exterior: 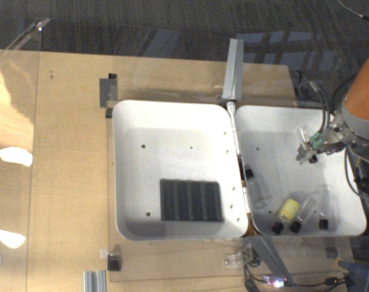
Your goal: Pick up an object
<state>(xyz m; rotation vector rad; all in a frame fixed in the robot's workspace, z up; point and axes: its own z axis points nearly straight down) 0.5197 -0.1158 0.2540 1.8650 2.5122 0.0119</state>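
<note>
The arm point(363, 99) reaches in from the right and holds the gripper point(310, 148) above the upper part of the right bin point(257, 123). You cannot tell from this view whether the jaws are open or closed; nothing is visible between them, so treat the gripper as carrying nothing.

The candidate things lie in the lower part of the right bin, well apart from the gripper:

- A yellow cylinder point(288, 210), lying on its side at a slant, near the bin's front wall.
- Two small dark caps point(286, 227) just below the yellow cylinder, apparently the ends of clear tubes or bottles lying beside it. The clear bodies are hard to make out.
- A small dark piece point(323, 224) near the front right corner.
- A small dark piece point(248, 173) close to the wall shared with the left bin.

The left bin point(172, 126) holds a flat dark ribbed tray point(191, 200) in its front half.

Handling judgement: the yellow cylinder is the clearest target. It looks small, light and rigid, and its round body will probably roll if you touch one side first. Set the jaws across its short width, at the middle of its length, so both sides close together. Expect a smooth, somewhat slippery skin. The clear things beside it are close enough to be nudged or caught with it, so come down squarely. The dark tray is too wide and flat to be a good choice.
</note>
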